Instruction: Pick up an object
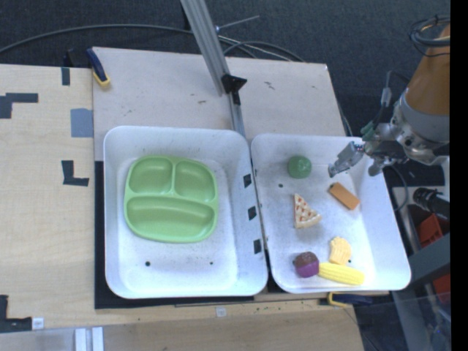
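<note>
Orange block [343,195] lies in the right bin [391,225], toward its far right side, just under the pincer [356,159]. The pincer hovers with fingers apart and nothing between them. The block looks light and rigid (probably plastic toy food), so I'd pinch across its short sides.
</note>
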